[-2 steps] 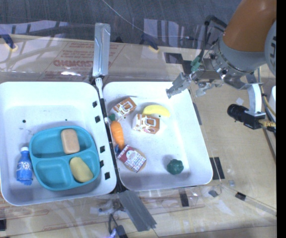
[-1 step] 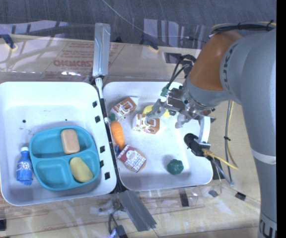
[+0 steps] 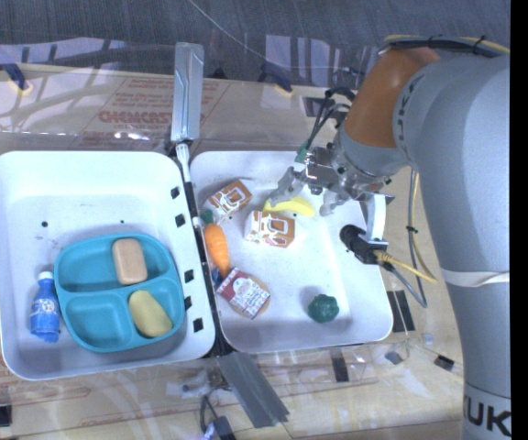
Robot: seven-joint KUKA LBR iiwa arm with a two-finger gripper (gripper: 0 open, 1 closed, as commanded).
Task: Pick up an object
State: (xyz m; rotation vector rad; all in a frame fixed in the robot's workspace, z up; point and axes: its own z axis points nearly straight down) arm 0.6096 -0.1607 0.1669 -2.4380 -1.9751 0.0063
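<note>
My gripper (image 3: 306, 193) hangs low over the back of the right bin (image 3: 365, 324), fingers spread open. A small yellow object (image 3: 293, 209) lies on the bin floor just under and between the fingertips; whether they touch it I cannot tell. Close by lie two orange-and-white cartons, one (image 3: 230, 198) to the left and one (image 3: 271, 229) right in front of the yellow object. An orange carrot (image 3: 215, 248) rests against the bin's left wall. A red-and-white packet (image 3: 244, 293) and a dark green lump (image 3: 323, 308) sit nearer the front.
The left bin (image 3: 16, 181) holds a blue divided tray (image 3: 81, 291) with a tan block (image 3: 130, 260) and a yellow oval piece (image 3: 151, 312) in it, plus a small blue bottle (image 3: 44, 308) beside it. The arm's grey body covers the right side.
</note>
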